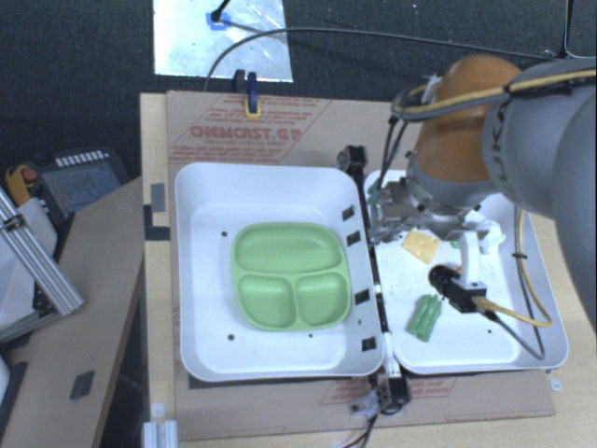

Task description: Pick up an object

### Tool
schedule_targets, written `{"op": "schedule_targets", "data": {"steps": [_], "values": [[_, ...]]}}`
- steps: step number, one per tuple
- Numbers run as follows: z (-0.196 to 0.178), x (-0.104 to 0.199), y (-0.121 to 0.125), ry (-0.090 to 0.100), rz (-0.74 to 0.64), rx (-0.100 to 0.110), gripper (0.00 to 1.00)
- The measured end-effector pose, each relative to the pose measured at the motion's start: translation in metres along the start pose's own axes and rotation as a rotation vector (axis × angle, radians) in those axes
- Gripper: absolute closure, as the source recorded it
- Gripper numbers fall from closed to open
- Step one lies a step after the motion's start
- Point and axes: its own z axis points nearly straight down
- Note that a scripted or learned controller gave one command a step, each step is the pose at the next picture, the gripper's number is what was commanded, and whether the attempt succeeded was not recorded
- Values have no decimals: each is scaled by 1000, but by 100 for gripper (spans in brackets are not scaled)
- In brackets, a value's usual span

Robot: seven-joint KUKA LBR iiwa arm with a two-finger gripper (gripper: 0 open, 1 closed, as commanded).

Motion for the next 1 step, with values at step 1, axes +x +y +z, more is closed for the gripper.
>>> {"op": "schedule_targets", "data": {"steps": [1], "values": [[7, 59, 8, 1, -1, 0, 100]]}}
